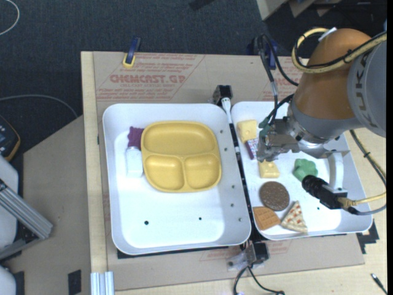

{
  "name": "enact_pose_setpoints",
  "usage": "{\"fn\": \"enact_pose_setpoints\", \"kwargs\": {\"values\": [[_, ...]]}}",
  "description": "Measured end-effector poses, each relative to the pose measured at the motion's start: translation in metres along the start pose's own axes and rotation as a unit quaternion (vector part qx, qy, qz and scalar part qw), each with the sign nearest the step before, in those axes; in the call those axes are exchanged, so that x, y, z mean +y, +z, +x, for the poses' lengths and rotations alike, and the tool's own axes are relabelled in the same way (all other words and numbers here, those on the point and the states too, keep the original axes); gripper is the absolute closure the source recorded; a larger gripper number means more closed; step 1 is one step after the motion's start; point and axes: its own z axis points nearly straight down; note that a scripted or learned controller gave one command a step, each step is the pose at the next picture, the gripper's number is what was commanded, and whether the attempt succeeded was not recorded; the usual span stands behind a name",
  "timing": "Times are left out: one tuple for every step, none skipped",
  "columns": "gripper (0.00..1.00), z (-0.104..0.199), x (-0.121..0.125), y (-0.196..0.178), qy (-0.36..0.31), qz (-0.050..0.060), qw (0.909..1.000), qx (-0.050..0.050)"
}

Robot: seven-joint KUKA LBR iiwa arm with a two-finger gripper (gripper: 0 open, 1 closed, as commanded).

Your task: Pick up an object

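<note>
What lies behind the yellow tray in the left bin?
A purple item and a white item lie against the yellow tray's left edge. The tray covers part of each, so their full shapes cannot be seen.

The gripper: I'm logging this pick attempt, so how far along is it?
Done: the arm has reached into the right bin. In hand: the gripper sits low over the pale yellow block, beside the cheese wedge; no object visibly sits between its fingers. Left: grasping and lifting. The cookie, cracker, pizza slice and green piece lie untouched.
</note>
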Motion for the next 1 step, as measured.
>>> {"fn": "enact_pose_setpoints", "kwargs": {"values": [[1.00, 0.0503, 0.0157, -0.0013, 0.000, 0.000, 1.0000, 0.000]]}}
